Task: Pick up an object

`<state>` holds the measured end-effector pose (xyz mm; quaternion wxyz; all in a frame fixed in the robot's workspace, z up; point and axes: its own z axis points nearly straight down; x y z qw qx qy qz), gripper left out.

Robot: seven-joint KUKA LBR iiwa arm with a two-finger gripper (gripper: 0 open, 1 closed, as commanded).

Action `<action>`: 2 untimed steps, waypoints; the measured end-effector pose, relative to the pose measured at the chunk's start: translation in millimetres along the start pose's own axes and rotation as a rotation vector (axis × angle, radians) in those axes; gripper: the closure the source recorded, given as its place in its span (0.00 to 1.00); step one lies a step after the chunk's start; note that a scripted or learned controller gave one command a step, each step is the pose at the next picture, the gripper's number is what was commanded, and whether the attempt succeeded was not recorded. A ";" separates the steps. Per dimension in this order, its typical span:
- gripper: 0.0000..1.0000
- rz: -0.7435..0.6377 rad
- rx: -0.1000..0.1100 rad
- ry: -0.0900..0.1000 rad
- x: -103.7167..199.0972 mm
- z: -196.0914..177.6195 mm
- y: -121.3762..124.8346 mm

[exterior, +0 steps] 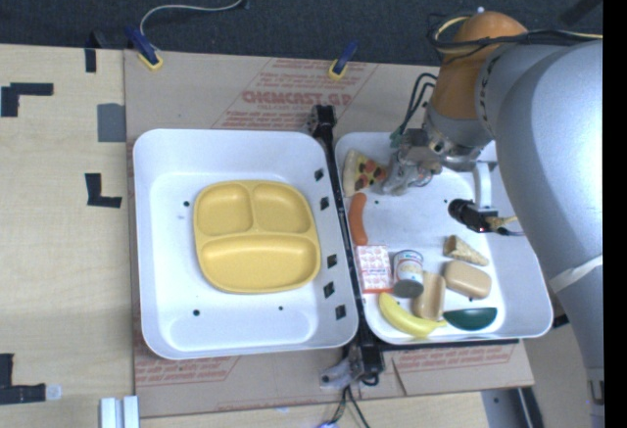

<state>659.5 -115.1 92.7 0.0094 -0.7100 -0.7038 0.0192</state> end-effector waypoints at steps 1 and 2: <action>0.00 0.000 0.001 0.000 0.0 0.3 -0.3; 0.00 -0.001 -0.004 0.005 3.3 7.1 2.1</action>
